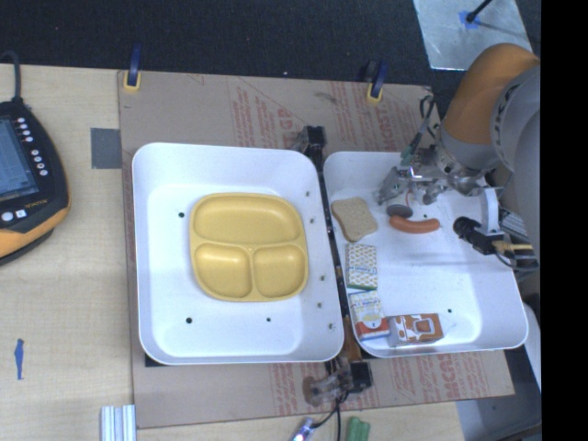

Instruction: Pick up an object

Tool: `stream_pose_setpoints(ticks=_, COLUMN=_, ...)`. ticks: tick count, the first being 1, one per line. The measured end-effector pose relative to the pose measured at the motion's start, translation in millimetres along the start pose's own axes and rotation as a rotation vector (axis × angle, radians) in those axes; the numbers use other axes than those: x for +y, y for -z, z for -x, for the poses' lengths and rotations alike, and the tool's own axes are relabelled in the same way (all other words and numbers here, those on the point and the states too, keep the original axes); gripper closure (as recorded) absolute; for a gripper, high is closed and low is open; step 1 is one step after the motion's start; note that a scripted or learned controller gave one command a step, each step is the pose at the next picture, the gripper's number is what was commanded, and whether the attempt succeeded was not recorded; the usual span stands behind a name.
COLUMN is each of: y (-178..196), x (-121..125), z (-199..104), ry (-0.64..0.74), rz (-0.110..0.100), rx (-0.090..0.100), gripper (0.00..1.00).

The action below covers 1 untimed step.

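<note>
Reaching in from the right, the gripper (411,187) hovers over the far part of the right bin (478,301), just above a red sausage (414,224); whether it is spread or closed cannot be told. A slice of bread (354,218) and small packets (362,265) lie along that bin's left side. The left bin (161,246) holds a yellow divided plate (248,245).

The grey arm (514,127) reaches in from the right, its orange band (482,85) above the wrist. The claw (411,189) points down and to the left, hanging low at the arm's end.
</note>
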<state>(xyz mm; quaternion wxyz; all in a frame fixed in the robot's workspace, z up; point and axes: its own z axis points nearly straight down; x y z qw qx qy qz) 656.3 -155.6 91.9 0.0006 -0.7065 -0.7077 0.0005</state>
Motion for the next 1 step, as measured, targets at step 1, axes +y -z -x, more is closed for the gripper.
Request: stream_pose_setpoints(ticks=1, y=-0.1, x=-0.2, z=-17.9, ry=0.002, rz=-0.003, rx=0.001, gripper=0.00)
